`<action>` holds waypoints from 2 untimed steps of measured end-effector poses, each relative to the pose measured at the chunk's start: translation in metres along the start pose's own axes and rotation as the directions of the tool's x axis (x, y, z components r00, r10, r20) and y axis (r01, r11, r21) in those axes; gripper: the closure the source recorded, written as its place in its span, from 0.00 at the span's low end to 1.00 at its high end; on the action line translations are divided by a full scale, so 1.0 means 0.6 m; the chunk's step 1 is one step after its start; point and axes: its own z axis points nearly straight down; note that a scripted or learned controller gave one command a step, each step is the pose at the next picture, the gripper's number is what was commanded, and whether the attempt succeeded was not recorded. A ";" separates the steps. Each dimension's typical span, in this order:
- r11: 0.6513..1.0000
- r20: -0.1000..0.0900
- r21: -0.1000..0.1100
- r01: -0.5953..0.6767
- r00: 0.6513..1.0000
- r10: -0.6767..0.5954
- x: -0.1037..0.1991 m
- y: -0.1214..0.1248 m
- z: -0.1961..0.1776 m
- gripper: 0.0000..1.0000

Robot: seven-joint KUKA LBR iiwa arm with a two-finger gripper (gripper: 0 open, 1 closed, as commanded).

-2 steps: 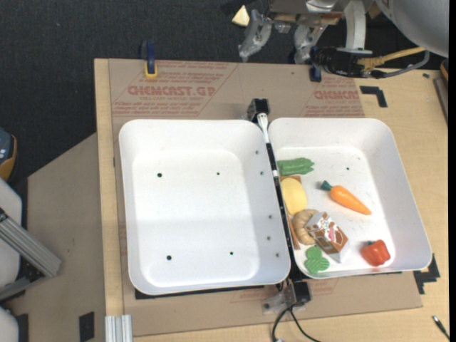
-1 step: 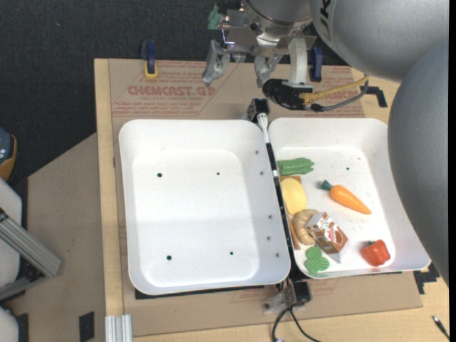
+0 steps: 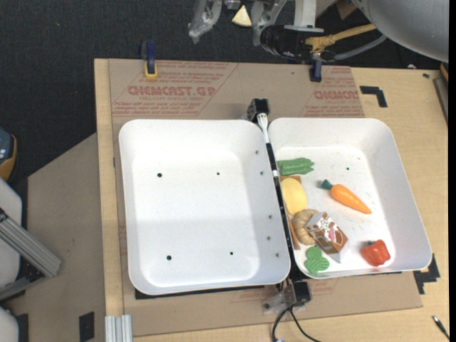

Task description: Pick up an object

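Nearest you, the red pepper (image 3: 375, 252) lay below and right of the carrot (image 3: 348, 197) in the right bin (image 3: 399, 152), while the snack packet (image 3: 327, 234), yellow piece (image 3: 293, 194) and green pieces crowded to the carrot's left against the bin wall. You could have judged the carrot the easiest pick: probably light, stiff, smooth plastic, lying apart, best taken across its thick middle. Far above it, the gripper (image 3: 229, 11) hung over dark floor, fingers apparently spread with nothing between, though blurred.
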 end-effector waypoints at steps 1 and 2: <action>1.000 0.007 0.024 -0.004 1.000 0.004 0.049 0.023 0.123 0.00; 1.000 0.005 0.014 -0.004 1.000 0.004 0.048 0.024 0.096 1.00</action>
